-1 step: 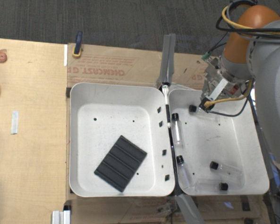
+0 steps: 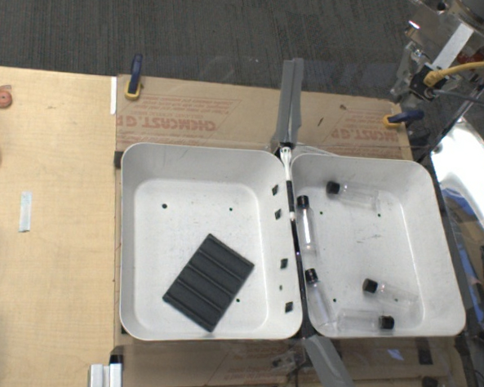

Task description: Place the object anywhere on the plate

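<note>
Camera view: black plate lies in left bin, off its walls; claw state cannot be told.

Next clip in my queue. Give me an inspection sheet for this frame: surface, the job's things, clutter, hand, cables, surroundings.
Surface: two white bins, left bin and right bin, side by side on brown cardboard.
Job's things: dark ribbed plate lying flat and askew in the left bin; clear vials with black caps in the right bin, such as one along the divider and one near the front wall.
Clutter: small black specks on both bin floors.
Hand: nothing seen.
Cables: yellow cable at top right.
Surroundings: blue clamp and a second clamp on the cardboard's far edge; wooden bench at left.
</note>
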